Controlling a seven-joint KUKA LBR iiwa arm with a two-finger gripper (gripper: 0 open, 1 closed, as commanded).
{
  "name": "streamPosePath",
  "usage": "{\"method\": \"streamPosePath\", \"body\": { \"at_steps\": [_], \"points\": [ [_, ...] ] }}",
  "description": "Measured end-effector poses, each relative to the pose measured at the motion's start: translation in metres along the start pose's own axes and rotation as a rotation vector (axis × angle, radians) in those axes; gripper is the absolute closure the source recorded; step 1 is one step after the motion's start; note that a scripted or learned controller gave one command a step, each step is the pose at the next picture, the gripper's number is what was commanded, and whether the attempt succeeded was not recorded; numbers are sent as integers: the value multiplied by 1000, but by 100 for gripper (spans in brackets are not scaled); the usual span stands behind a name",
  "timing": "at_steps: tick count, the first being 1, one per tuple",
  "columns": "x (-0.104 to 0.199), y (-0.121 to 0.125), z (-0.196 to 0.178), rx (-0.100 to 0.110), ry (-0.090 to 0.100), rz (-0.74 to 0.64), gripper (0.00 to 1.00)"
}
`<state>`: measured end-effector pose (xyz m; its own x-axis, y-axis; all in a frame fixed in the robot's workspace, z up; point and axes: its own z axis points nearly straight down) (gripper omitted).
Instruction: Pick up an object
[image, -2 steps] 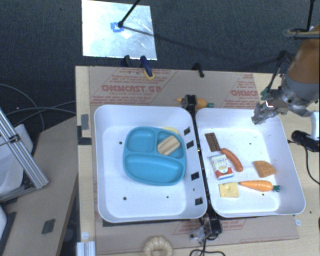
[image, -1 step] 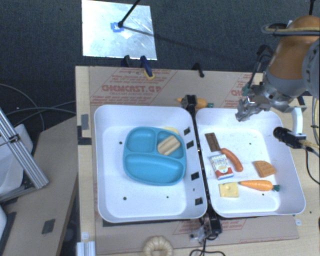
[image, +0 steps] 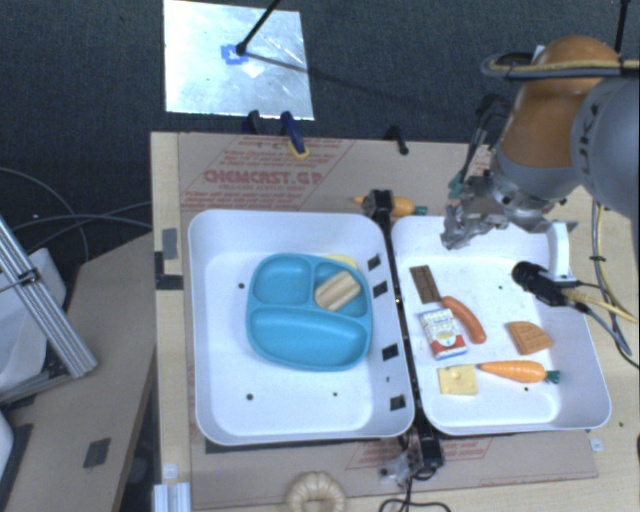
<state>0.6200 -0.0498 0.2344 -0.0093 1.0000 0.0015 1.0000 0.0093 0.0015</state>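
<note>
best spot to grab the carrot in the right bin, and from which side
Probably the thick orange middle of the carrot, coming straight down with the tool closing across its narrow width. It lies flat, pointing left to right, with its green end toward the bin wall. The cheese piece sits by its tip, so stay toward mid-body.

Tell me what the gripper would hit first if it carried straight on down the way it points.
Probably bare floor of the right bin near its far edge: the gripper hangs there, with the brown bar nearer the camera. Depth is hard to judge.
</note>
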Motion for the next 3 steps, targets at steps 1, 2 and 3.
{"method": "streamPosePath", "body": {
  "at_steps": [1,2,3],
  "points": [
    [19,4,19,0,-2,2,100],
    [19,1,2,-1,-1,3,100],
    [26,1,1,0,-1,2,100]
  ]
}}
